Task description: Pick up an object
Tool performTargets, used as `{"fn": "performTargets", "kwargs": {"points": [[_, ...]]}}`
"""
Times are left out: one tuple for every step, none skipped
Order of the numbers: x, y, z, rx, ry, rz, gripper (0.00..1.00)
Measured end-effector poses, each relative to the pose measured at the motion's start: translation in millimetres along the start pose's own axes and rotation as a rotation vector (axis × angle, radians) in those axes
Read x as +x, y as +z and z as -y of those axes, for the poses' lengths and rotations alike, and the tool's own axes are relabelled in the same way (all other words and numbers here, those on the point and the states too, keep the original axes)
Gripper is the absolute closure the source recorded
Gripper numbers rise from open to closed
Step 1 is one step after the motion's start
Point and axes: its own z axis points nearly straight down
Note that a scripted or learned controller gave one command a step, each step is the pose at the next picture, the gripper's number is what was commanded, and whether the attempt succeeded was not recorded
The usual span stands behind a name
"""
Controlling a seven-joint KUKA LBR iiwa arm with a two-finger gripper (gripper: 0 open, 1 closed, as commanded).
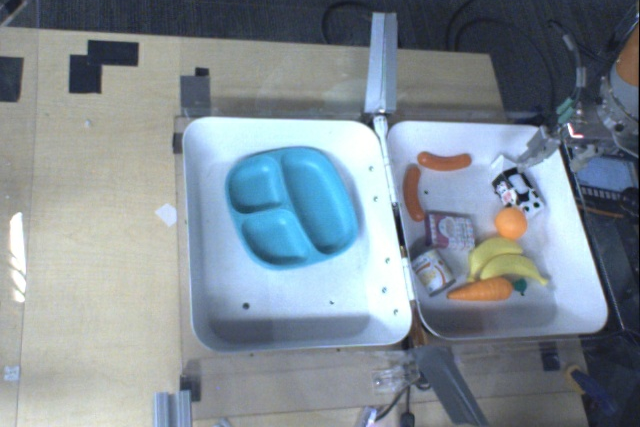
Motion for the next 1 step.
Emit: {"fn": "performTargets", "kwargs": {"points": [[24.3, 111.4, -22.1, -0.019, 0.200, 0.005, 0.00]]}}
